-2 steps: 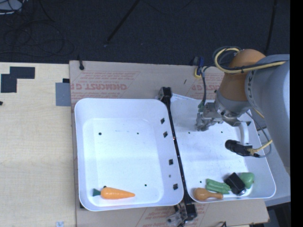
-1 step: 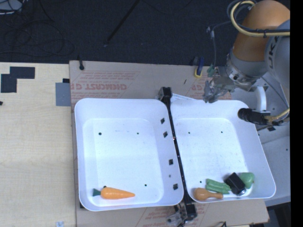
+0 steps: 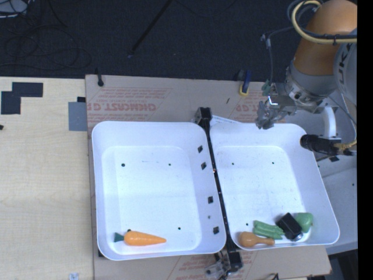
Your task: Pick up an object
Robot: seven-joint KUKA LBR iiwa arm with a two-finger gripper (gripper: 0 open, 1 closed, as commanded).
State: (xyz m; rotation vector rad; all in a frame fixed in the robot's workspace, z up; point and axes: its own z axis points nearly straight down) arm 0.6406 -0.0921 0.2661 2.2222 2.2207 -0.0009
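Here's the grey arm with its orange band, reaching in at the table's far right corner. Its pincer hangs just over the far rim of the right-hand shallow white plastic bin, near that bin's far left corner, and nothing sits between its fingers. Open or closed? Cannot tell from up here, it's too small and dark.

Down at the near edge of the right-hand bin, a cluster: a tan pear-shaped plastic toy, a green pod-shaped plastic toy touching it, a small black block lying tilted, and a rounded green plastic piece just behind that block.

Over in the left-hand shallow white plastic bin, an orange plastic carrot with a green stub lies along the near edge, near the near left corner, well apart from the pincer.
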